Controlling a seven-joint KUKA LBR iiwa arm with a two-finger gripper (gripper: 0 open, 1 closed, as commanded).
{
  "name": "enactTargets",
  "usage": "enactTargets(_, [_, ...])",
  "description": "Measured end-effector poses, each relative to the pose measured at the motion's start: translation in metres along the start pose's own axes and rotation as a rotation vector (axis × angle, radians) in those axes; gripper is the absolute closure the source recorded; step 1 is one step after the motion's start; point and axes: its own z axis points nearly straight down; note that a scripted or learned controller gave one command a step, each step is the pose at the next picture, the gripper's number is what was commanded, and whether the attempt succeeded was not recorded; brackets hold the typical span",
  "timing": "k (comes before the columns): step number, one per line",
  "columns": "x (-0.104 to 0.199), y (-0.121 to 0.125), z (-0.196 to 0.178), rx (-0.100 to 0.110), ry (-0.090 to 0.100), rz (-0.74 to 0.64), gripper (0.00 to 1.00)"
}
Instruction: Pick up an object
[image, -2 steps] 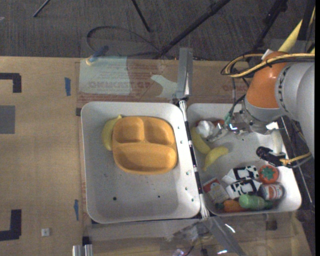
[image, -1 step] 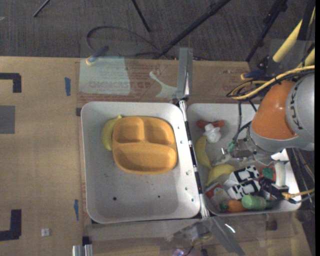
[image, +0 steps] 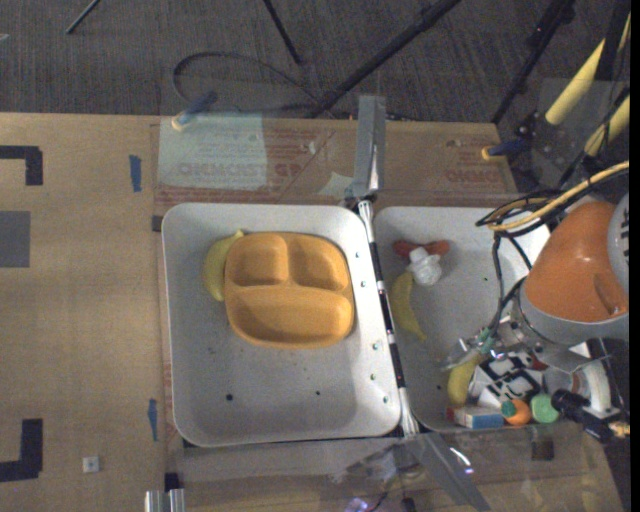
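An orange divided tray (image: 290, 288) sits in the left bin (image: 200, 400). In the right bin (image: 440, 320), a banana (image: 404, 306) lies left of the gripper (image: 484, 348), apart from it; finger state cannot be told.

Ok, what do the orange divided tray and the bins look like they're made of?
The orange divided tray looks like moulded plastic: one even colour, rounded compartment edges, a soft satin sheen. The left bin and right bin look like white plastic or coated metal, smooth with dull highlights and small dark specks; the view leaves that open.
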Motion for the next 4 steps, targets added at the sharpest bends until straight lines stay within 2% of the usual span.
enactTargets(1, [-0.001,0.004,-0.013,-0.012,-0.004,0.001,1.0])
enactTargets(2, [0.022,0.106,-0.098,0.004,0.001,-0.011,1.0])
enactTargets(3, [0.022,0.127,-0.097,0.004,-0.001,0.122,1.0])
enactTargets(4, [-0.034,0.134,-0.163,0.005,-0.002,0.216,1.0])
